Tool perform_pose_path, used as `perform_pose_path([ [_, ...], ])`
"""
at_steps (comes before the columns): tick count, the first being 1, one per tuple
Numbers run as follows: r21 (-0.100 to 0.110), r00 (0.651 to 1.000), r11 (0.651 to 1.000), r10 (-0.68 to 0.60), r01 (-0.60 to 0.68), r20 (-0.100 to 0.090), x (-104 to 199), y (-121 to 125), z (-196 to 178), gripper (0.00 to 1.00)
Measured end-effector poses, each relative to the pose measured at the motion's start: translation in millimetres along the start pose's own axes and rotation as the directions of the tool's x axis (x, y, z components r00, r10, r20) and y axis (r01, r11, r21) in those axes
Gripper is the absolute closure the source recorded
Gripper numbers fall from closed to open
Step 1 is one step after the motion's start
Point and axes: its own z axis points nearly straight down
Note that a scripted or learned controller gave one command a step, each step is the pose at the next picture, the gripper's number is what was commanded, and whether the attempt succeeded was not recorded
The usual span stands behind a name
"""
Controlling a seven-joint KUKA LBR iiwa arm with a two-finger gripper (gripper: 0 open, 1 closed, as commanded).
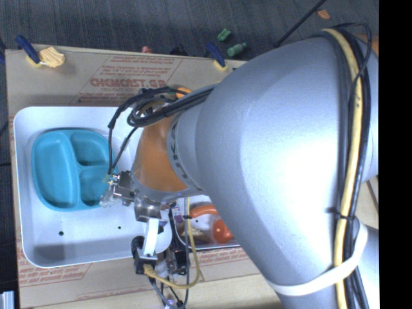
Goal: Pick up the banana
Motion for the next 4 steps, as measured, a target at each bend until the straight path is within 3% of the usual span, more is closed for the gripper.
perform_pose_path([
  [1, 0.009, 0.982, 0.982, -0.187, 0.187, 0.011, -63.9, 32.3, -133.8, 0.0],
  [2, 0.01, 0.952, 0.952, -0.306, 0.306, 0.011, -230.0, 77.1, -143.4, 0.0],
  [3, 0.013, 0.84, 0.84, -0.542, 0.542, 0.005, -200.2, 60.6, 20.3, 0.0],
  [4, 0.009, 0.836, 0.836, -0.549, 0.548, 0.006, -105.6, 149.6, -79.7, 0.0],
])
